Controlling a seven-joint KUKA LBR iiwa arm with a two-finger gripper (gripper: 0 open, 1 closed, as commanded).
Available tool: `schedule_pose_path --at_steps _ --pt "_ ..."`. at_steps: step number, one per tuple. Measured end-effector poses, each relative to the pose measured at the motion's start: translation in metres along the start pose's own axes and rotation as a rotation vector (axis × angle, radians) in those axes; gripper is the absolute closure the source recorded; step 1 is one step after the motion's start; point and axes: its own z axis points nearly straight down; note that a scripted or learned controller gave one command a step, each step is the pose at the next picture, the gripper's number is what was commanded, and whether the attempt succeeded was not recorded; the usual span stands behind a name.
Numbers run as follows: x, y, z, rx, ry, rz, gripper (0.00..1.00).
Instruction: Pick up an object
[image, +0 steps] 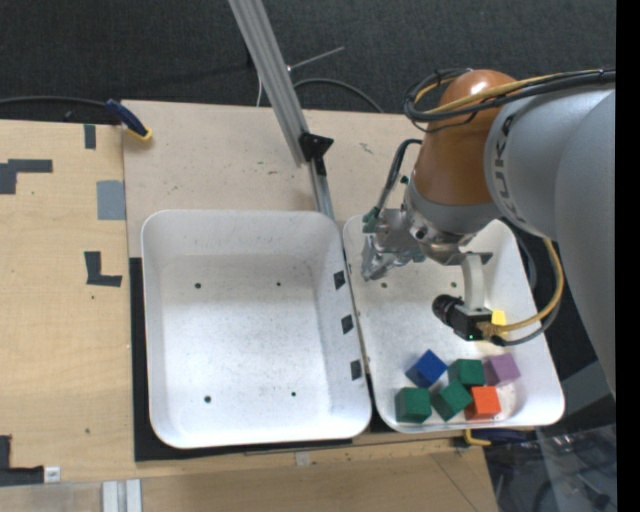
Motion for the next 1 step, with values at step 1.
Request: schedule_pose_path --at_steps 1 --pt "0.0457 -0.0265 -0.0095 -0.001 0.001 -0.001 1.0"
